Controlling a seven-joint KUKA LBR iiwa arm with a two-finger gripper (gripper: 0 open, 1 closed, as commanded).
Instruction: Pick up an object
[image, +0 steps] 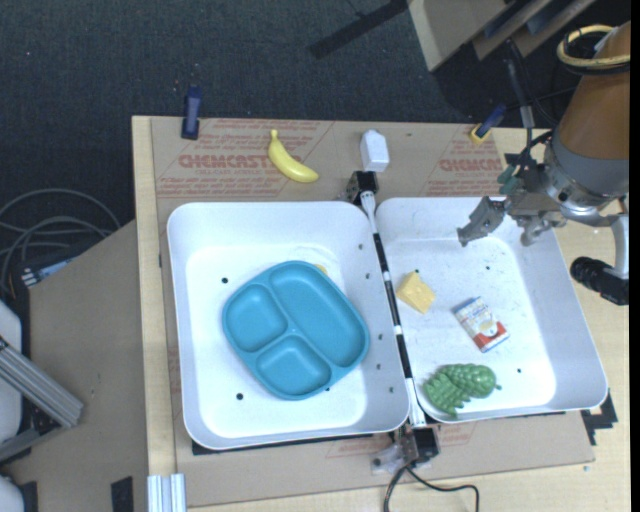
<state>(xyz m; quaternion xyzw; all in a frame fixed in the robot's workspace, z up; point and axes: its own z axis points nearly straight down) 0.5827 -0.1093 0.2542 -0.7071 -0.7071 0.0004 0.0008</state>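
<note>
My gripper hangs over the back of the right bin, fingers spread open with nothing between them. Below it on the bin floor lie a yellow wedge, a small red and white box and a green knobbly object at the front rim. The wedge is nearest, down and to the left of the fingers. A blue divided tray fills much of the left bin.
A yellow banana and a small white object lie on the cardboard behind the bins. Blue clips sit at the board's back edge. The arm's orange band rises at the right.
</note>
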